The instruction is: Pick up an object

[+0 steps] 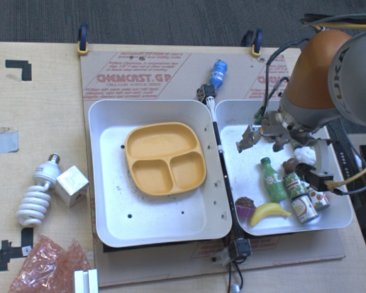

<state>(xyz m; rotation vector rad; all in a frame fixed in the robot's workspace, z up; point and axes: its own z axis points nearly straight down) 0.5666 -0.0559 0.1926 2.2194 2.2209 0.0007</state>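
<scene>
Closest to the camera, in the right white plastic bin (232, 122), lie a curved yellow toy banana (269, 212) and a dark purple lumpy toy fruit (244, 207) just beside it. Two small round tins with red labels (305, 207) lie at the banana's right end. A little farther back lies a green plastic bottle with a white label (272, 180). It looks light, hard and a bit slippery, so it may roll. I think the best place to hold it is across its fat middle, not its thin neck. The banana looks light too and easy to pinch in the middle.

Farther back, the grey metal gripper (256, 135) hangs over the bare floor of this bin, near the bottle but not touching it. I cannot tell how its jaws stand.

The left white bin (100, 182) holds a yellow plastic tray with three sections (165, 158).
</scene>
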